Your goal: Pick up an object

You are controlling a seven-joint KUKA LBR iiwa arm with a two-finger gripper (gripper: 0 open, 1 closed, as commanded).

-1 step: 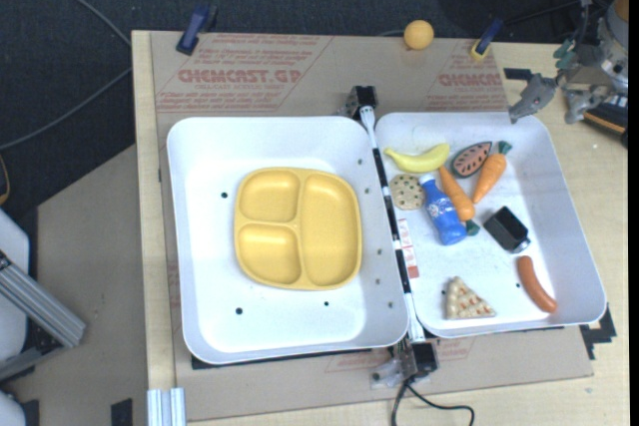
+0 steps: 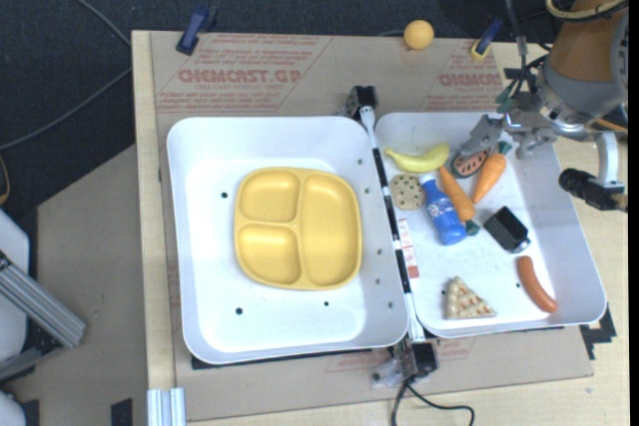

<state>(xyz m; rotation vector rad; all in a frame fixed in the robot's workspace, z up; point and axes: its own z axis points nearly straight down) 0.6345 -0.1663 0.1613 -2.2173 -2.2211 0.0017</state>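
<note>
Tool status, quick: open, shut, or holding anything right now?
Tool: cannot be told. It sits at the far edge of the right bin, over the watermelon slice and beside a carrot; nothing is visibly held.

The KUKA iiwa arm (image 2: 589,45), entering at about two o'clock, shows a rounded orange band over a pale grey wrist housing. A yellow-edged cable loops across the orange section, with thin dark wires trailing below it. The two-finger gripper (image 2: 496,137) is grey metal (details blurred).
</note>
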